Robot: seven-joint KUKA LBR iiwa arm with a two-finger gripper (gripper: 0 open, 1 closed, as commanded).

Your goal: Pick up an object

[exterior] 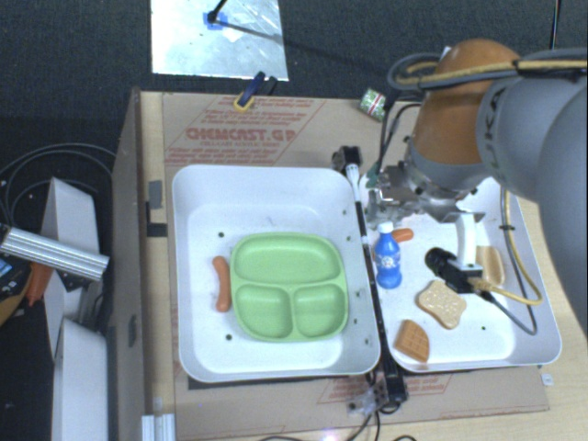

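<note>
Blue bottle (388, 263), probably light, stiff and slick-sided, is sitting by the left wall of the right bin (482, 340), best taken across its narrow body, while the claw (382, 208) is hovering just beyond, its grip impossible to tell.

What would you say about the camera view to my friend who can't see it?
A grey robot arm reaches from the right, its hand over the right bin beside a blue bottle. That bin also holds toast and a waffle piece. The left bin holds a green divided plate with a sausage beside it.
</note>
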